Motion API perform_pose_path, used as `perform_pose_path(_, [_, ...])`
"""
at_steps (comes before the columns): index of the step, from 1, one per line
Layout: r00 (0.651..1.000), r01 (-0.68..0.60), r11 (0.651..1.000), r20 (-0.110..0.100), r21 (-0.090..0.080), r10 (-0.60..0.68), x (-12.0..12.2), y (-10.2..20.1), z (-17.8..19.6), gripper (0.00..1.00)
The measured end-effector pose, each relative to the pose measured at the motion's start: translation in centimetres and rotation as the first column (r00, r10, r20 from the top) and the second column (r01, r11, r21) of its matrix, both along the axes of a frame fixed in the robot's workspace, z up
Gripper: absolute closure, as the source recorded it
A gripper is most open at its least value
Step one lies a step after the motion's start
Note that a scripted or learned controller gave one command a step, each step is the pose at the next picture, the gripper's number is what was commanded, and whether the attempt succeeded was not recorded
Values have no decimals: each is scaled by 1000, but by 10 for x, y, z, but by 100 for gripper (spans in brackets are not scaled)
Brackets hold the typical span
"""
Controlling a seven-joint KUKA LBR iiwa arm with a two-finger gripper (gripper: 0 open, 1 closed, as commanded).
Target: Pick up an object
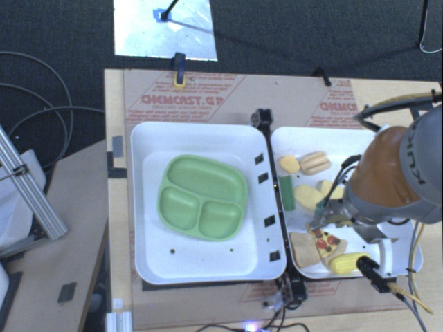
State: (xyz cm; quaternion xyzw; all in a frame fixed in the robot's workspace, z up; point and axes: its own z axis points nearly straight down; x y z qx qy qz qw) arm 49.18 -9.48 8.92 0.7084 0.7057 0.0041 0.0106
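Camera view, near edge first: corn cob (pixel 348 262) and pizza slice (pixel 320 244) lie in right bin (pixel 360 138). Gripper (pixel 320 220) just above pizza; jaw state cannot tell. Yellow piece (pixel 306 197) beside it. Farther: hot dog bun (pixel 315 162), pale lump (pixel 289 164). Left bin (pixel 149 254) holds green divided plate (pixel 203 197).

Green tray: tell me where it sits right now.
The green tray lies flat in the left bin, near its middle, across the divider from the toy food in the right bin.
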Motion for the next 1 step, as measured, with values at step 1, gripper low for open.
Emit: perform_pose_path(1, [1000, -16, 1000, 7, 6, 16, 127, 26, 150, 100])
